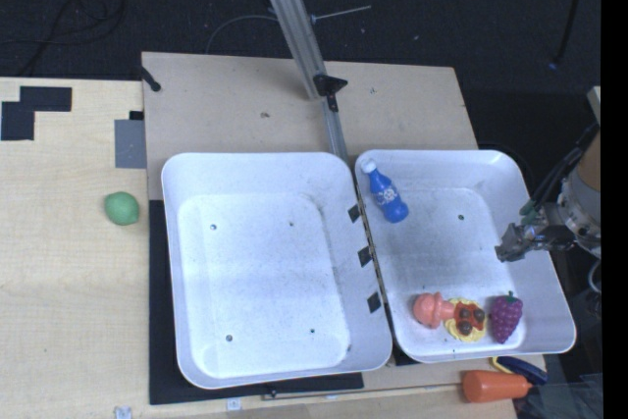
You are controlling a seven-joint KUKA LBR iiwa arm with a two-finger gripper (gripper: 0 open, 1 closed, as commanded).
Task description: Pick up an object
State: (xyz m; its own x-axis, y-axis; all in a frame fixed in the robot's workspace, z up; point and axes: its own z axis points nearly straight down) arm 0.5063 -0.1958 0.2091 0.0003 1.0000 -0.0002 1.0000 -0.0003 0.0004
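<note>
Where toys (466,314) cluster, right bin (461,174).

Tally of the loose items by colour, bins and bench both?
Blue: 1, bottle
Pink: 1, toy
Yellow: 1, toy with dark bits
Purple: 1, grapes
Green: 1, ball
Orange: 1, carrot
Total: 6

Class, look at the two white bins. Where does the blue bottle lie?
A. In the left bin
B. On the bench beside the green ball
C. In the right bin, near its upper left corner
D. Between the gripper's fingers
C: the blue bottle lies in the right bin, near its upper left corner.
</note>
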